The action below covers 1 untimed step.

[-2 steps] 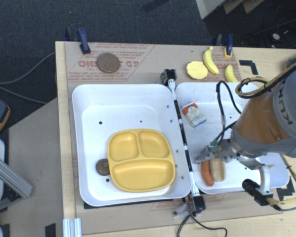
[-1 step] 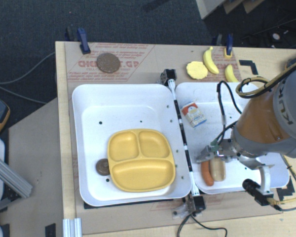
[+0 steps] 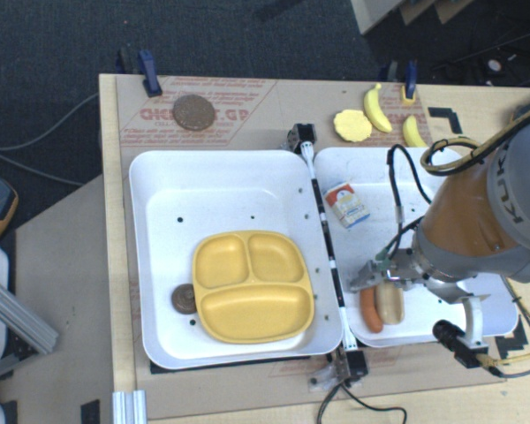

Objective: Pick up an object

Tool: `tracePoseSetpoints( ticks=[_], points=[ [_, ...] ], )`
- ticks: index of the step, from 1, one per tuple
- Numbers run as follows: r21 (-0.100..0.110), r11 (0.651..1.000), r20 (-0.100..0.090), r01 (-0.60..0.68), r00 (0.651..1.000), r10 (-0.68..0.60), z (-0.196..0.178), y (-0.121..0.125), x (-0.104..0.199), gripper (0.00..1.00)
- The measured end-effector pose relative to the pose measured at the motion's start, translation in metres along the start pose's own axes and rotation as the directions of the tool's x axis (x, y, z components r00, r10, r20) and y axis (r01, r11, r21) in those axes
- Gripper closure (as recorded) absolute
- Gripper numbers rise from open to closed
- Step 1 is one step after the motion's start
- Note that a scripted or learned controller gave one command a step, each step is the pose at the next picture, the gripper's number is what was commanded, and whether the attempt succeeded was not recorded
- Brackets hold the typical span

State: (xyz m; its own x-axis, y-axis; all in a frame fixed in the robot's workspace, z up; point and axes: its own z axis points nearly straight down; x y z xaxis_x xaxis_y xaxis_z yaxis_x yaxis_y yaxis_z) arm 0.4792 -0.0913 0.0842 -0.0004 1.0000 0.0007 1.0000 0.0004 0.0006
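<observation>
While my arm hung over the right bin (image 3: 406, 162), its claw (image 3: 382, 276) sat just above the hot dog (image 3: 382, 307) at the bin's near edge. I could not tell its grip. A small carton (image 3: 346, 205) lay farther back.

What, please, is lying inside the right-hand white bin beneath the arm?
A small red-and-white carton lies near the right-hand white bin's back. A toy hot dog lies near its front. The grey-and-orange arm covers the bin's right part.
</observation>
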Motion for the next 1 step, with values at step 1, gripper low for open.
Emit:
tracePoseSetpoints(
  ticks=[1],
  points=[
    [-0.003, 1.000, 0.002, 0.000, 1.000, 0.000, -0.0105, 0.0006, -0.0004, 1.00]
  ],
)
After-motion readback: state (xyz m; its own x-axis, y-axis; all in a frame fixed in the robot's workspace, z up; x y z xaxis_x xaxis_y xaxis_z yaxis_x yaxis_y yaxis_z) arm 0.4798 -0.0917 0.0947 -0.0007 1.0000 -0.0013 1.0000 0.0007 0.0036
